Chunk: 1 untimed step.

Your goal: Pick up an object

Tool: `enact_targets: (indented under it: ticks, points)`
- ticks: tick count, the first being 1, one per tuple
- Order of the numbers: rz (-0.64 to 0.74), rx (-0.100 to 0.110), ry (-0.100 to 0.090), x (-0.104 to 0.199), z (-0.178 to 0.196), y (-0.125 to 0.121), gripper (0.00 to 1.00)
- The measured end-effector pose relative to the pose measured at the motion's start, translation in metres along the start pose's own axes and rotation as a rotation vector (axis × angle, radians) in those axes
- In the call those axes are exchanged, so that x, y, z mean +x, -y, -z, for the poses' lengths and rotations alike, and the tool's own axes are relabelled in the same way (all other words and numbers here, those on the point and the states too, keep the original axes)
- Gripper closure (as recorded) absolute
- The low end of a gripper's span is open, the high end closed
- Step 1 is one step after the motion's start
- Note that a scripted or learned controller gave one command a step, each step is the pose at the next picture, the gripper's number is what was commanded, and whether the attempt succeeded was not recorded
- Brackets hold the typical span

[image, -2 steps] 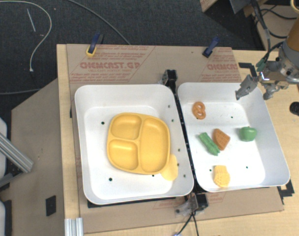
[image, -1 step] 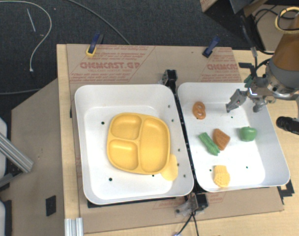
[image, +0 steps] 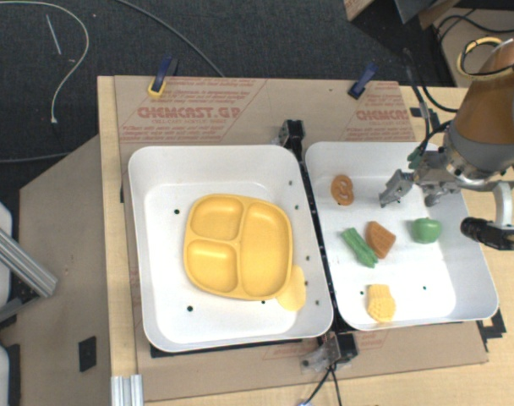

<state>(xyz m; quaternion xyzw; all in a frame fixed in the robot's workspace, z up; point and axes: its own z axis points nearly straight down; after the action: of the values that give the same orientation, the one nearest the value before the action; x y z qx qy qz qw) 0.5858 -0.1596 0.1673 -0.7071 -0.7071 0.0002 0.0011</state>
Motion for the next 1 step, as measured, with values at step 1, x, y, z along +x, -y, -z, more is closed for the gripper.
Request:
enact_targets:
  ticks: [1]
  points:
    - [0.000,0.004,-0.001,-0.0085,-0.0571,-0.0008,0.00]
